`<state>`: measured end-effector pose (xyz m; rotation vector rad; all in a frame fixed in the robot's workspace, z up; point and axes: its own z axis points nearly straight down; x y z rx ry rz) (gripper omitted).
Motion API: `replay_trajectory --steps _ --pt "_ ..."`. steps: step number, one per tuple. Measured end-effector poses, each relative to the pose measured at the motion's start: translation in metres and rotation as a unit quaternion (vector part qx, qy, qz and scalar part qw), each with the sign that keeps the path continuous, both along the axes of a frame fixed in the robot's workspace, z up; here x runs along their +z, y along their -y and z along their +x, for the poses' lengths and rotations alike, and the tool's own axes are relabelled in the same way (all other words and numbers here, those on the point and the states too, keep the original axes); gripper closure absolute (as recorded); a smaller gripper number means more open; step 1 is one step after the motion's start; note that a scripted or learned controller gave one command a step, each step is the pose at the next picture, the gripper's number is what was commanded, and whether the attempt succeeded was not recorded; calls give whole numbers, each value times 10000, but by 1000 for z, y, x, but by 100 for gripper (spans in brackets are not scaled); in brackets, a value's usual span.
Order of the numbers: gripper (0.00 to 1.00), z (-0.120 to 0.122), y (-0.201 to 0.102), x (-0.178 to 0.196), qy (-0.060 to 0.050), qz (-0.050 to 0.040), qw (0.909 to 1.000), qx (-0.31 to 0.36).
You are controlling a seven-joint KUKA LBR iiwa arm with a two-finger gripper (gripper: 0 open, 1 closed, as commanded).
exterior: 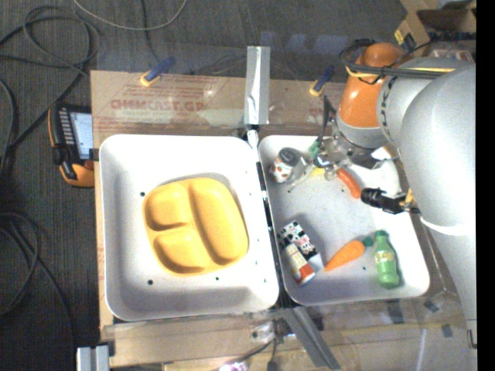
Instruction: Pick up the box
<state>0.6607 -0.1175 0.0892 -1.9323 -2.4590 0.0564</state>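
Two shallow white plastic bins sit side by side on the worktop [178, 103], and the left bin [116, 230] carries a glossy yellow divided tray [196, 224] with three rounded compartments. Over in the right bin [414, 280], the box [298, 250] lies near the lower left of that bin, a small carton with a black-and-white cow pattern and a red end, tilted on a diagonal. Just right of it lies a smooth orange carrot [344, 254], and beyond that a green bottle [386, 260] with a pale label. Up at the top of the right bin, the gripper [334, 154] hangs below the arm's orange band, close to a small round cup [285, 165]; how far its fingers are spread, I cannot tell, and the box lies well apart from them.
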Motion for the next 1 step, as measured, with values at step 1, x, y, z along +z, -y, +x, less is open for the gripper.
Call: replay_trajectory --steps 1 --pt "0 8 -22 107 173 71 9980 -595"
